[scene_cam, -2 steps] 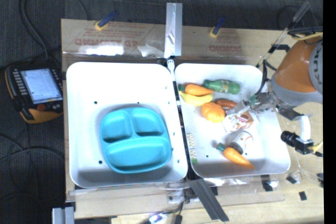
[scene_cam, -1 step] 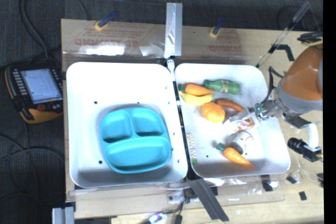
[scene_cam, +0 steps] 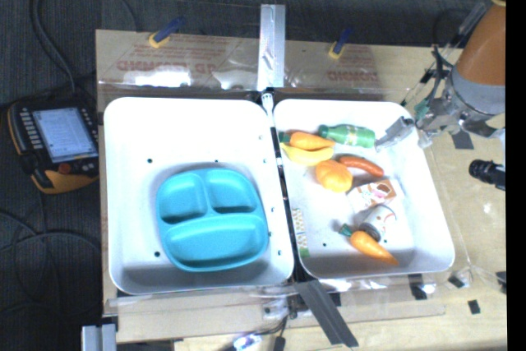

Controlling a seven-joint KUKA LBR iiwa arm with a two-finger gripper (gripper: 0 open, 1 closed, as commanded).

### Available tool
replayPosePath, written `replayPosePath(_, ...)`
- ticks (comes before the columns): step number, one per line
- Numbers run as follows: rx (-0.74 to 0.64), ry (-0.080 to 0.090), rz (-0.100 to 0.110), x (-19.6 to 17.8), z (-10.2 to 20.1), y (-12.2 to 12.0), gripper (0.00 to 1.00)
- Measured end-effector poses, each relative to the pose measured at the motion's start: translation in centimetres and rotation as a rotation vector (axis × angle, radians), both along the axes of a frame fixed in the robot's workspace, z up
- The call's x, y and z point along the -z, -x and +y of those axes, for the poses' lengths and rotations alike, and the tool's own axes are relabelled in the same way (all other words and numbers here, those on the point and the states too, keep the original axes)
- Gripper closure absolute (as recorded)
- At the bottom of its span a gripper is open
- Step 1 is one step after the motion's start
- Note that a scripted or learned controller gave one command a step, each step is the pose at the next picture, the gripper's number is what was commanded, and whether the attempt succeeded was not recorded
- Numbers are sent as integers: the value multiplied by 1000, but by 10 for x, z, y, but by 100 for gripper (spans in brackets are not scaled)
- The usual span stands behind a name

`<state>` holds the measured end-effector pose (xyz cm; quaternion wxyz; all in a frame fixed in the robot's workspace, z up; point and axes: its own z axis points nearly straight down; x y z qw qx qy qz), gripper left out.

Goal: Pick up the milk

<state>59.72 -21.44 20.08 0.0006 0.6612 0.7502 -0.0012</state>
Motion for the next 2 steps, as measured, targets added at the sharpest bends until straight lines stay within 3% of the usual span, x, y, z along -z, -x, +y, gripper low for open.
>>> replayPosePath(1, 284, -4, 3, 42, -8, 81, 0)
replayPosePath(2, 325, -4, 3, 58, 5, 73, 0)
